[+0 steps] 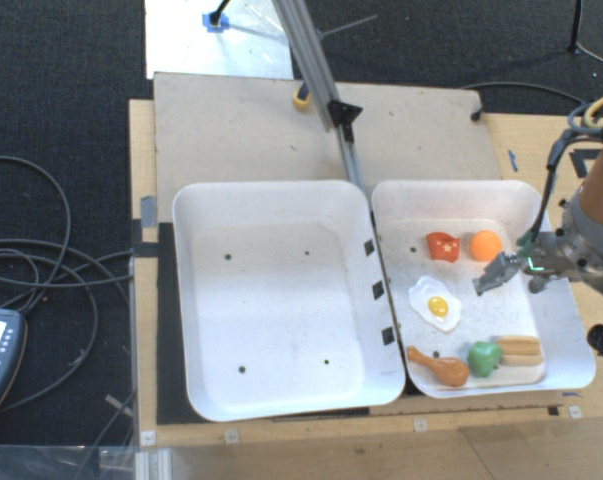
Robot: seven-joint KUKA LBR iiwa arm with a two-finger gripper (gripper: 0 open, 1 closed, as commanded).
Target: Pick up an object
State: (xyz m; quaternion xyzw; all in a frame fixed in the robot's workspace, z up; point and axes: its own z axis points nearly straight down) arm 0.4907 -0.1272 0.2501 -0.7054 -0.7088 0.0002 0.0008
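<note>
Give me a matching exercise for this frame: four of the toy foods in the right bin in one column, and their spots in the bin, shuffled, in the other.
Things:
1. orange ball
2. fried egg
3. chicken drumstick
4. hot dog

Places in the right bin:
A. near edge, toward the left bin, left of the green piece
B. far side, just right of the red piece
C. near right corner, right of the green piece
D. middle, left of the gripper

Pairs: 1-B, 2-D, 3-A, 4-C
</note>
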